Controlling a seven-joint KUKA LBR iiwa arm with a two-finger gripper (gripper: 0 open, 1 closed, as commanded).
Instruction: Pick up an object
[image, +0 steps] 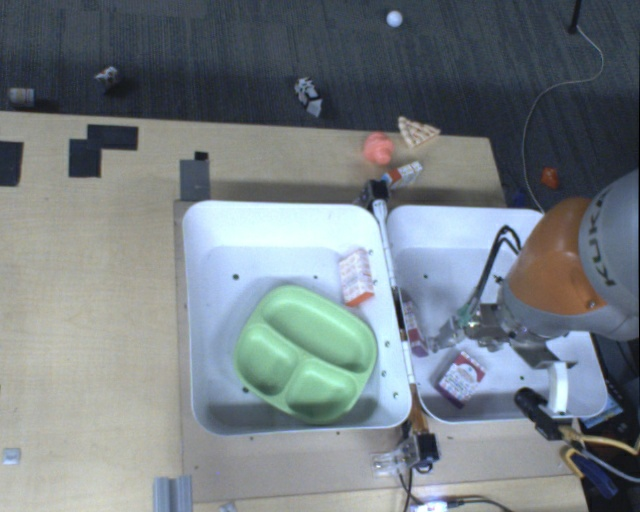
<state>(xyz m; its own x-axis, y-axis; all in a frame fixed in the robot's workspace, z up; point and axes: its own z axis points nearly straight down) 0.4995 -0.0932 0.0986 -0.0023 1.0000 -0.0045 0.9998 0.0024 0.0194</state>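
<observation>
The right bin (440, 240) holds a small red and white packet (460, 378) near its front and a thin pink item (415, 336) along its left wall. My gripper (478, 328) hangs low over this bin, just behind and slightly right of the packet, below the orange band (558, 268) of the arm. Nothing can be made out in its grasp. In the left bin (215, 300) lie a green divided plate (305, 352) and another red and white packet (355, 276) by the back right corner.
Behind the bins on the bench sit a pink ball (378, 148), a patterned wedge (418, 131) and a small tube (405, 174). Cables (590, 445) trail at the front right. A divider wall (395, 300) separates the bins.
</observation>
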